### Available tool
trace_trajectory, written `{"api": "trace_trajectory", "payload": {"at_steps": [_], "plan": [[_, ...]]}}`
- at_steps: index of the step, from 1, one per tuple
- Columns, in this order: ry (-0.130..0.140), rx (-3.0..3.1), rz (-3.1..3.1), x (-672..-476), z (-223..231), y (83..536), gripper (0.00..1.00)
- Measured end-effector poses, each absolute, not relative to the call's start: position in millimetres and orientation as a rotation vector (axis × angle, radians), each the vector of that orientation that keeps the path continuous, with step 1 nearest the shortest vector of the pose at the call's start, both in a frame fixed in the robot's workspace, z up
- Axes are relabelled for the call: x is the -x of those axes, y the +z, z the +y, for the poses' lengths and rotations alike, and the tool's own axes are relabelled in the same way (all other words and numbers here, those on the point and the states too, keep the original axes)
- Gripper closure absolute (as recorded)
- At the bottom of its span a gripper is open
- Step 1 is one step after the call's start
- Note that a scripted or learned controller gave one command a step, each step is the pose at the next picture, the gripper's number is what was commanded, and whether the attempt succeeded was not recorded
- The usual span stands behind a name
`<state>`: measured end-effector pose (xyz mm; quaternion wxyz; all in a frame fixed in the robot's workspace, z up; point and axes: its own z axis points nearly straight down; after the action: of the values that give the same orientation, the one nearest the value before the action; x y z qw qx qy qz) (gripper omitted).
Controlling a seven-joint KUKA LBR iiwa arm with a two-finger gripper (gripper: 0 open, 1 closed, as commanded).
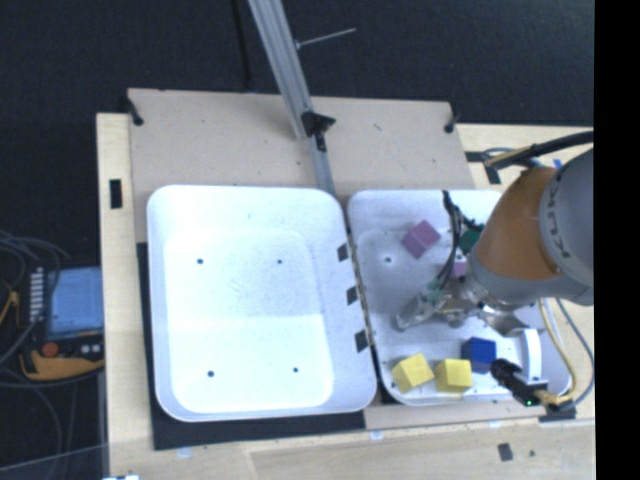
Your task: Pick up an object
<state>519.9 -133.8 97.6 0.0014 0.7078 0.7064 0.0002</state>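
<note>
The arm point(525, 233) reaches in from the right edge of the frame and hangs over the right-hand bin point(372, 218), its gripper point(425, 311) low near the bin's middle with metallic fingers pointing left; whether the fingers are spread or pressed together cannot be told, and nothing is seen between them. The likely trouble from here is that the gripper sits over bare bin floor, apart from every block, so a closing there would probably take nothing. The purple block point(421, 237) lies above it in the frame, the two yellow blocks point(432, 373) below it, near the bin's lower rim, and the blue block point(481, 353) to the lower right, partly under the wrist. The yellow pair sits almost touching, so a try on either might push the other or wedge both. The rim beside them leaves little room for a finger. The wrist's cables point(458, 230) hang near the purple block and might brush it. All the blocks look small, cube-like and hard-edged. The purple one is turned at an angle. The left-hand bin point(250, 298) lies at centre-left of the frame.
</note>
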Motion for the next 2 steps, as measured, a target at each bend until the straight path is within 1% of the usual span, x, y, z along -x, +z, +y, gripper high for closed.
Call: {"api": "trace_trajectory", "payload": {"at_steps": [1, 2], "plan": [[0.005, -2.228, 2.208, -520.8, -135, 109, 1.0], [0.004, -2.217, 2.218, -524.1, -138, 153, 1.0]]}}
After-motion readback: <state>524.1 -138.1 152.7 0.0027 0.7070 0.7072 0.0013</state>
